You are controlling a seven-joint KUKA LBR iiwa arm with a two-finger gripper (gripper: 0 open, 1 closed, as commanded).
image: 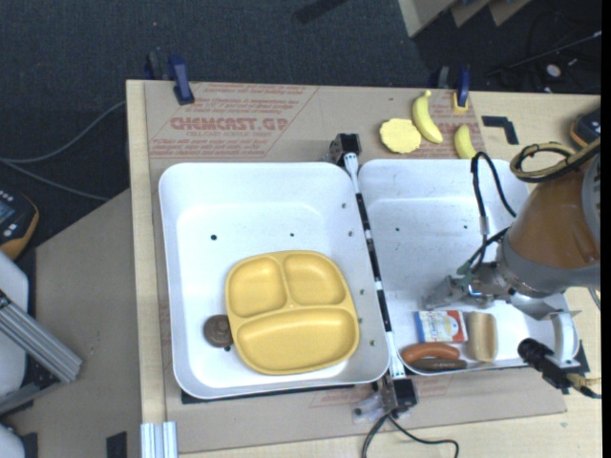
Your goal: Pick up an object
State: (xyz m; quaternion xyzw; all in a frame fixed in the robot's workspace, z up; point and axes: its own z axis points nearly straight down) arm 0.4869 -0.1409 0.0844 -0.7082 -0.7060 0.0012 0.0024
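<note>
Tool (456, 292) over right bin (420, 198) w/ carton (440, 327), bun (483, 336), sausage (431, 355).

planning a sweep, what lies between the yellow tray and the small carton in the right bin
In the camera view, between the yellow tray and the small carton run the two bins' touching rims with a black clip strip, then bare white floor of the right bin.

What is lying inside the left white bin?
The left bin holds a yellow divided plate and, beside its left edge, a small brown round object. Whatever lies under the plate is covered.
</note>
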